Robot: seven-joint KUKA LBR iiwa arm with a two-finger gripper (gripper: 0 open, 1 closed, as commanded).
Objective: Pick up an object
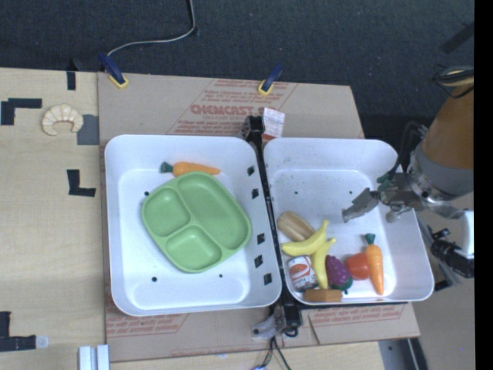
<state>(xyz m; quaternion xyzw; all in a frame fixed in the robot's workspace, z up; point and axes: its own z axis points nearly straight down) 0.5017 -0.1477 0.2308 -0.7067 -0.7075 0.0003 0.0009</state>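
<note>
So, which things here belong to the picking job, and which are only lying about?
For the job:
- pincer, over the right bin
- the bin's pickable toys: banana, carrot, grapes, tomato, can, bread roll

Lying about:
- green divided plate and second carrot in the left bin
- croissant on the bench
- yellow clamps

2 white bins (123, 230) sit on brown cardboard (154, 106) printed with red lettering. the left one holds a light green divided plate (196, 220) and an orange carrot (192, 169) with a dark green top. the right one holds a yellow banana (312, 243), a tan bread roll (293, 224), purple grapes (337, 270), a red tomato (356, 266), a second orange carrot (374, 266) and a red and white can (301, 270). the table (38, 230) is pale wood with black marks.
</note>
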